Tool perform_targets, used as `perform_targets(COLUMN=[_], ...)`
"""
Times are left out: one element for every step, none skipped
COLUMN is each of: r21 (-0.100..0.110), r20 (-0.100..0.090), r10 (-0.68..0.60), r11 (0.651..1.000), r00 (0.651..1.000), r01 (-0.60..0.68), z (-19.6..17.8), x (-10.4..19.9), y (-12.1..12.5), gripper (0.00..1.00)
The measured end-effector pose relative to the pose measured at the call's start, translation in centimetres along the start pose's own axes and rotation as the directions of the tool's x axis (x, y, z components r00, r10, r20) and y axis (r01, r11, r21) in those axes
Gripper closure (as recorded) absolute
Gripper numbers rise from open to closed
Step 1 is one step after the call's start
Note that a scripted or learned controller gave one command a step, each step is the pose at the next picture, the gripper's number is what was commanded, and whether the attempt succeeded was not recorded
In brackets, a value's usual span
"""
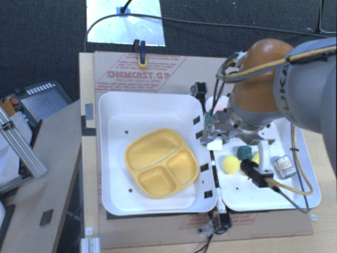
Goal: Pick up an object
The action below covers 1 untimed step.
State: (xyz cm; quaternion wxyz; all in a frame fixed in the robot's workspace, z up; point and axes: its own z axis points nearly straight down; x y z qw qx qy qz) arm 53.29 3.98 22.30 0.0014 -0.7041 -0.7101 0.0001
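In the right bin [303, 194] lie a yellow ball [231, 164], a dark teal object [244, 152] just beyond it, and a small white and orange box [285, 166] further right. A bit of another yellow thing [255, 157] shows beside the teal object. My gripper [212, 135] hangs low over the right bin's left edge, next to the divider between the bins and left of the yellow ball. The grey and orange arm covers the far half of the right bin.
The left bin [113, 120] holds a yellow compartment tray [160, 162] lying flat near its middle. Cardboard [139, 73] lies under the bins, with a blue and yellow clamp [142, 54] at its far edge. Black clips line the divider [210, 178].
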Motion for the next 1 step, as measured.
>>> perform_targets(r21=[-0.001], r20=[-0.001], r10=[-0.002], r11=[1.0], r00=[1.0], r01=[0.002], z=[0.96], x=[5.37], y=[-1.42], gripper=[1.0])
